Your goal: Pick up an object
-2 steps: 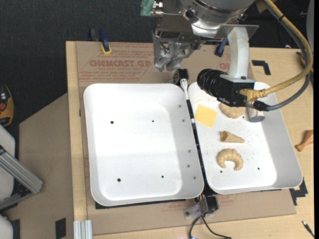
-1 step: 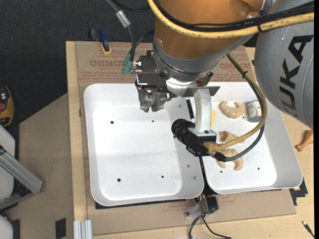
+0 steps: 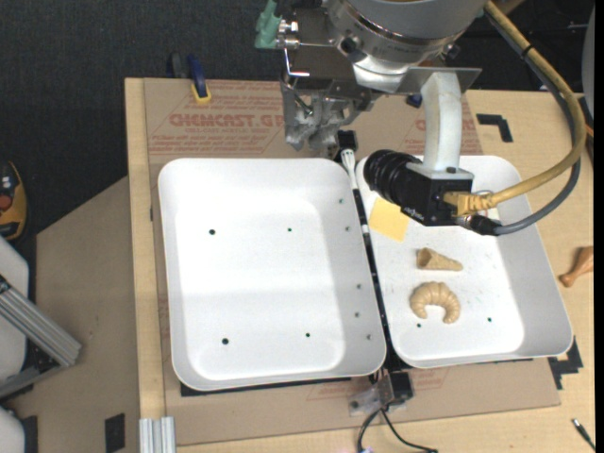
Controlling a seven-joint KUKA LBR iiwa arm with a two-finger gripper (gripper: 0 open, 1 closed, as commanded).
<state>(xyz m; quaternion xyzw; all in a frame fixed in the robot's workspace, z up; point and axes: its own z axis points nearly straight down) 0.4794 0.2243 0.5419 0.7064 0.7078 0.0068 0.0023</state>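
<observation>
Three objects lie in the right bin (image 3: 528,319). A yellow cheese-like wedge (image 3: 389,221) sits near its left wall, partly under a black cylindrical unit (image 3: 415,189) mounted on the arm. A small tan cone-shaped piece (image 3: 439,260) lies mid-bin, and a tan croissant (image 3: 436,302) lies just in front of it. My gripper (image 3: 316,123) hangs over the bench behind the bins, near the far right corner of the left bin (image 3: 189,338), well apart from all three objects. Nothing shows in its grasp.
The arm's large wrist (image 3: 406,8) fills the top centre. A yellow cable (image 3: 538,182) loops over the right bin's far right. A blue and yellow clamp (image 3: 198,78) stands at the bench's back left. The bins' walls meet along the middle ridge (image 3: 370,253).
</observation>
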